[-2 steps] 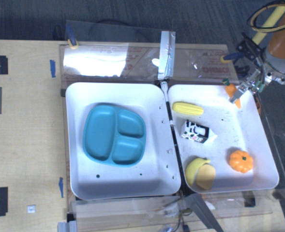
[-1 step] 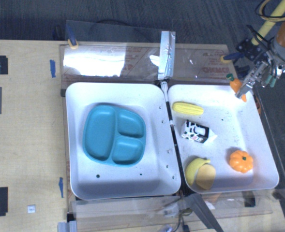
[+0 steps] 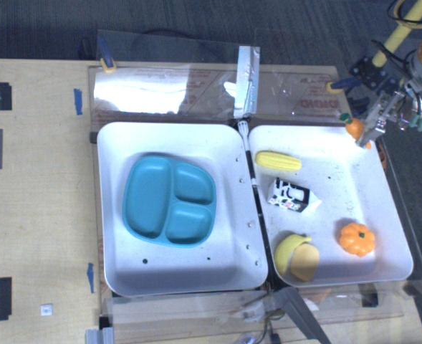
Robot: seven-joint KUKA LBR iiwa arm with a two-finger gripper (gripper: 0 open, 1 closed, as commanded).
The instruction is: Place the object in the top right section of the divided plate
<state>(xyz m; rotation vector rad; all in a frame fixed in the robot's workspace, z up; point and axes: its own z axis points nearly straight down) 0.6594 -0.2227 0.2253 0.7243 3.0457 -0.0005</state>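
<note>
The bench [image 3: 31, 192] carries two white bins: the left bin [image 3: 110, 264] and the right bin [image 3: 390, 213], touching, both left of the gripper [image 3: 372, 131].

You had a pale wooden tabletop [image 3: 39, 213] marked with black tape corners [image 3: 1, 95] and blue tape tabs [image 3: 77, 101], dark carpeted floor [image 3: 196, 6] behind, glare on clear sheeting [image 3: 142, 92].

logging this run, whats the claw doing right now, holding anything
claw: cannot be told whether open or closed; it sits at the right bin's top right rim beside a small orange thing.
</note>
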